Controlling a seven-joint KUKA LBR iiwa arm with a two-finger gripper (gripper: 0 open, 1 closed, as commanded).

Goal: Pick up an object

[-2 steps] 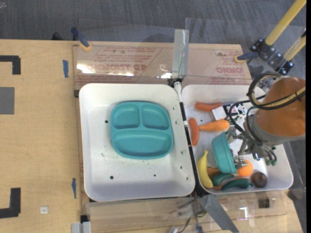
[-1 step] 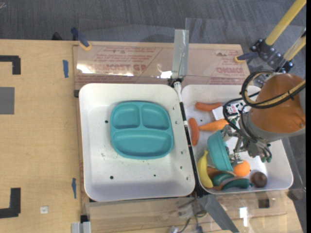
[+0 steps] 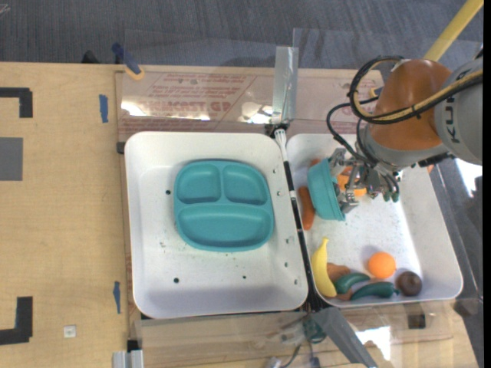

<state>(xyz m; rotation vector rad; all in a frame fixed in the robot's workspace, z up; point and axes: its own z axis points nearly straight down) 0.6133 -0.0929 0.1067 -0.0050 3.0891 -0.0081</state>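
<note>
My gripper hangs low over the upper left part of the right bin, under the arm's orange band. A teal bowl stands tilted on its edge right beside the gripper, on its left. A small orange piece shows close against the gripper. An orange carrot lies along the bin's left wall, left of the bowl. Along the front of the bin lie a yellow banana, an orange ball-shaped fruit, a dark plum and a green vegetable.
The left bin holds a teal divided plate at its middle. A raised divider separates the two bins. The arm's black cables loop above the right bin's back edge. Bare white floor shows in the right bin's middle and right side.
</note>
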